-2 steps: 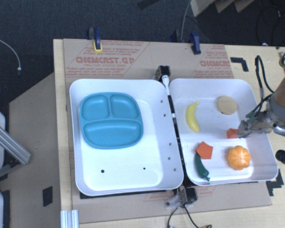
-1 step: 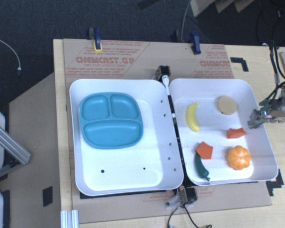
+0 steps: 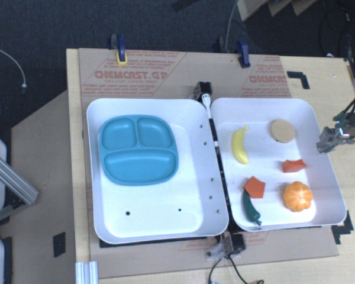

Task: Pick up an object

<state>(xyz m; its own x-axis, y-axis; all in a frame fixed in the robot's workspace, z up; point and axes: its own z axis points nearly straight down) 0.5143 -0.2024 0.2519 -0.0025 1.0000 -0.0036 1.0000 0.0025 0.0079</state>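
The right bin (image 3: pixel 266 114) holds a yellow banana (image 3: pixel 241 145), a round tan cookie (image 3: pixel 282 131), a red wedge (image 3: pixel 294 165), an orange-red block (image 3: pixel 255 187), a dark green pepper (image 3: pixel 251 208) and an orange fruit (image 3: pixel 297 196). My gripper (image 3: pixel 333 138) hovers at the right rim of that bin, to the right of the cookie and the red wedge. Nothing shows between its tips.
The left bin (image 3: pixel 148 218) carries a blue divided plate (image 3: pixel 139 149). Both bins sit on a brown board (image 3: pixel 165 70) held by blue clamps (image 3: pixel 119 45) at the back. Cables (image 3: pixel 354 70) hang near the arm at the right.
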